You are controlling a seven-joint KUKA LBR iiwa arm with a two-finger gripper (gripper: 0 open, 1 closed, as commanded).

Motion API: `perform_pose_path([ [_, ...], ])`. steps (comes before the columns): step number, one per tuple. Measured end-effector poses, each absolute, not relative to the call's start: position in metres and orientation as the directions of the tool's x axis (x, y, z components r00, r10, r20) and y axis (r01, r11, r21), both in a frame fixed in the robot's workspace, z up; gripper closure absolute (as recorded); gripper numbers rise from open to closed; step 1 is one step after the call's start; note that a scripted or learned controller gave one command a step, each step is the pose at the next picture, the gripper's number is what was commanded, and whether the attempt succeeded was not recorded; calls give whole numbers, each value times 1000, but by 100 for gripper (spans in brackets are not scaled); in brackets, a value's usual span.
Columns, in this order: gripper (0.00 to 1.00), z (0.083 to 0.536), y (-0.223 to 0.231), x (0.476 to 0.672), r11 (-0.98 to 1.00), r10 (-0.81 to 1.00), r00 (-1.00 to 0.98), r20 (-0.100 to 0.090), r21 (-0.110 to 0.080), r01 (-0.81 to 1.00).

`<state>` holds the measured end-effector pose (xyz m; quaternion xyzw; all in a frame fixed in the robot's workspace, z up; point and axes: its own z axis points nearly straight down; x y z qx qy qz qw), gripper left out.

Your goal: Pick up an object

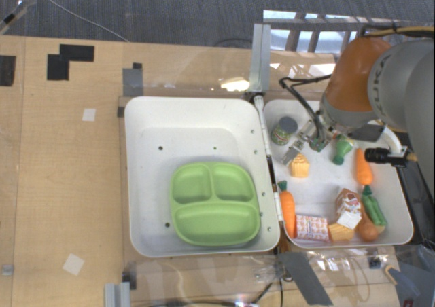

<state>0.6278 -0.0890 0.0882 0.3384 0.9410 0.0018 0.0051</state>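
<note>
Objects for picking lie in the right bin (401, 227), a shallow white tray that touches the left bin (146, 163) along their shared wall. The left bin carries a green divided plate (215, 202) toward its near side. Over the far right of the right bin hangs the grey arm (401, 88) with its orange band (353, 75). Its gripper (304, 144) reaches down to the left, low over the bin floor; how far apart its tips stand cannot be told, and nothing can be seen caught in it. Just left of it stands a small tin can (283, 130), and just near of it lies a yellow cheese wedge (300, 166). A green piece (342, 149) lies to its right. One carrot (288, 213) lies along the left wall, another carrot (364, 168) toward the right. Along the near wall sit a red-and-white box (312, 227), a brown packet (349, 207) and a green cucumber (373, 208).
</note>
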Motion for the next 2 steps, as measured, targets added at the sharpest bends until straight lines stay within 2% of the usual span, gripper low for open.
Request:
perform_pose_path([
  [1,0,90,-91,550,714,700,-714,-12,10,700],
  [2,0,91,-96,500,645,764,-645,-18,16,764],
])
